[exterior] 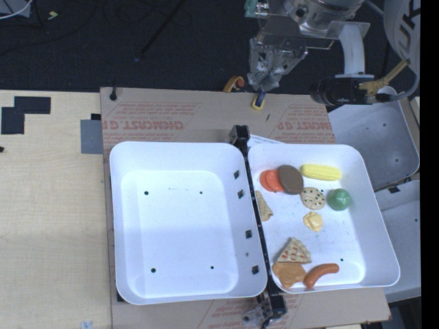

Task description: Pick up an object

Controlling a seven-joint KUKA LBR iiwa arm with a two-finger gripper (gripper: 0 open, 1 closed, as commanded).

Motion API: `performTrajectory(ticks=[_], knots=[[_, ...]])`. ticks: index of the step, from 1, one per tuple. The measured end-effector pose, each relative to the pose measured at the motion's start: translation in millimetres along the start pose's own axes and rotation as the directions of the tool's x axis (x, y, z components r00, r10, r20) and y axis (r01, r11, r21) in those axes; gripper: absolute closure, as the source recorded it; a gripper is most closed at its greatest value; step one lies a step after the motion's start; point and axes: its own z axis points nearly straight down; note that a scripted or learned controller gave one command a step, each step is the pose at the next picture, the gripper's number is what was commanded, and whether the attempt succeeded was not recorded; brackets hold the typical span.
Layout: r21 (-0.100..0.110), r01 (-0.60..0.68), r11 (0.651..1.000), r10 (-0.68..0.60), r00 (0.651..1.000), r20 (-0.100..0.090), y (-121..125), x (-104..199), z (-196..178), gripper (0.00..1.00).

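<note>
The right white bin (367, 204) holds several toy foods: a yellow corn cob (320, 173), a brown oval patty (291, 179) lying over a red-orange slice (269, 181), a speckled cookie (313, 198), a green ball (339, 199), a small yellow piece (313, 221), a pizza wedge (294, 252), an orange-brown piece (288, 274) and a sausage (320, 275). A tan wedge (263, 206) leans against that bin's left wall. My gripper (269, 74) hangs high above the bench's far edge, well behind the bins, with nothing seen between its fingers.
The left white bin (123, 184) sits beside the right one, joined by a black divider (250, 211). Both rest on a cardboard sheet (171, 118). An orange and yellow clamp (247, 93) sits at the cardboard's far edge, below the gripper.
</note>
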Motion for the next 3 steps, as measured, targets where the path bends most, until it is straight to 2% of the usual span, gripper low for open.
performTrajectory(ticks=[1,2,3], knots=[[0.000,0.000,1.000,0.000,1.000,-0.001,-13.3,-61.4,29.6,1.00],[-0.009,0.009,1.000,-0.009,1.000,-0.003,-27.3,-38.8,-23.6,1.00],[-0.001,-0.001,1.000,0.001,1.000,0.000,-42.9,-117.9,3.0,1.00]])
